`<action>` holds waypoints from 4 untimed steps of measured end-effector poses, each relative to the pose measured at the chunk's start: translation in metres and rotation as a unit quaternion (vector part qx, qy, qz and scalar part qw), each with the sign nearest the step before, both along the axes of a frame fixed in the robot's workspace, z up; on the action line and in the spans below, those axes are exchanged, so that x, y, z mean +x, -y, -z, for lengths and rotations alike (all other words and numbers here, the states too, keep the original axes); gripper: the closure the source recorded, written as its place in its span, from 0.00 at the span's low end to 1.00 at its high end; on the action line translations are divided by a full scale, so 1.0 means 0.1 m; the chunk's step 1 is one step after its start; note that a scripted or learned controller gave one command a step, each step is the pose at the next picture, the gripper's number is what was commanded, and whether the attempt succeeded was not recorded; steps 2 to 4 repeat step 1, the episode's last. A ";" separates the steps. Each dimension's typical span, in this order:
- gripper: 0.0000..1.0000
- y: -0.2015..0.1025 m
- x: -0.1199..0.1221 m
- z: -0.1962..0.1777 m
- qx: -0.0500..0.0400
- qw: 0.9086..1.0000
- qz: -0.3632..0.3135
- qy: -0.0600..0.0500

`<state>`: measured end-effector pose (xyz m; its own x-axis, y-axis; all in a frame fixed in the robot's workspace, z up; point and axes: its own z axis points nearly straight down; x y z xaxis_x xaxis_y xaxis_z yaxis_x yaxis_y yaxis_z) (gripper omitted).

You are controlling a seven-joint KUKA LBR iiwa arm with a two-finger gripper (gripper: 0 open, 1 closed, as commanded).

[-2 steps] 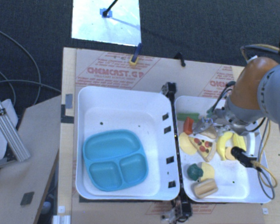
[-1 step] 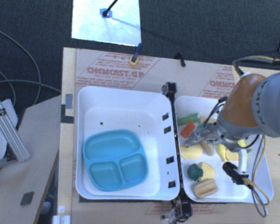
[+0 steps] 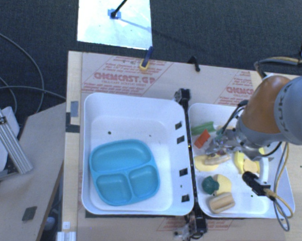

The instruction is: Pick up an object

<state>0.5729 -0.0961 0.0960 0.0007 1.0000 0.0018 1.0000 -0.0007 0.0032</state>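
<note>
My gripper (image 3: 217, 147) hangs low in the right bin (image 3: 268, 210), over a pale yellow piece (image 3: 205, 164) near the bin's left side. Just to its left lie a green piece (image 3: 202, 128) and an orange-red piece (image 3: 202, 138). A yellow piece (image 3: 243, 163) sits to its right. Nearer the front are a dark green object (image 3: 210, 185), a cream piece (image 3: 224, 183) and a tan bread-like roll (image 3: 221, 202). The grey arm with its orange band (image 3: 263, 102) covers the bin's upper right.
The left bin (image 3: 136, 108) holds a light blue divided tray (image 3: 124, 171). A black divider with clips (image 3: 186, 151) runs between the bins. A black cable and yellow wire (image 3: 272, 195) trail across the right bin's right side.
</note>
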 end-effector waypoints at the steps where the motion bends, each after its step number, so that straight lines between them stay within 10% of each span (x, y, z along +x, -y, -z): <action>1: 1.00 -0.59 0.42 -0.93 0.000 1.000 -0.005 0.003; 4: 1.00 -0.59 0.42 -0.93 0.000 1.000 -0.005 0.003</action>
